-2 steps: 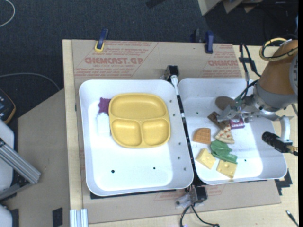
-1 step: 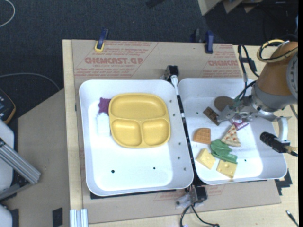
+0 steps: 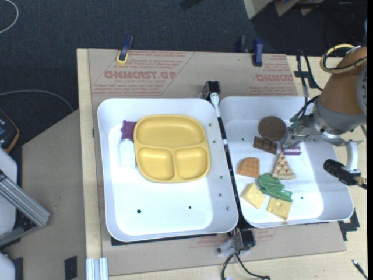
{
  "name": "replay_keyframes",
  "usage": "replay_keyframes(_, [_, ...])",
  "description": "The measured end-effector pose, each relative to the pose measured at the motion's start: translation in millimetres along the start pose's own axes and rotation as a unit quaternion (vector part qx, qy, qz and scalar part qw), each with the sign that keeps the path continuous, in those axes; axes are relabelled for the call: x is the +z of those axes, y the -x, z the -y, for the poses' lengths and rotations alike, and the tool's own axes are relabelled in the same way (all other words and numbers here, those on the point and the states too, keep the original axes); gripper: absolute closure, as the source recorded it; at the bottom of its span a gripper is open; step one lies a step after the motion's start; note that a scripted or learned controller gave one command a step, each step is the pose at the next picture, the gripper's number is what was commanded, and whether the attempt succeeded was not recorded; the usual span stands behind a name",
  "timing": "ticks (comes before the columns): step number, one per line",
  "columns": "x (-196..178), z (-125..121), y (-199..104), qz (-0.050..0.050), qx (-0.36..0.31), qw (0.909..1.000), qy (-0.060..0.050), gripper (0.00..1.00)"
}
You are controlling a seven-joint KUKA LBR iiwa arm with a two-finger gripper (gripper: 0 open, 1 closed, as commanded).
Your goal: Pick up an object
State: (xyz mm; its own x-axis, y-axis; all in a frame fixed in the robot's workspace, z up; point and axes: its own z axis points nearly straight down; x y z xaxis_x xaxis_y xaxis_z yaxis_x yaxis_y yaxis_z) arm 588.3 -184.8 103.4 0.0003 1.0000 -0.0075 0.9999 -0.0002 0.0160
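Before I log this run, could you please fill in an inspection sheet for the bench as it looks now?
Surface: two white bins, left bin and right bin, on a brown board.
Job's things: in the right bin, a brown disc, dark bar, waffle piece, pizza slice, green item, two yellow blocks.
Clutter: yellow divided tray in the left bin, with a purple item and a white item beside it.
Grippers: gripper low over the right bin, near the disc; grasp state unclear.
Cables: black cable on the floor, left.
Surroundings: dark carpet; clamps on the board's far edge.
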Motion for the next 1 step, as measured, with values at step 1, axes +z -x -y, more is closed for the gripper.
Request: replay_keyframes(1, [-54.7,7.8,0.7,-0.002,0.000,1.0000,-0.004,1.00])
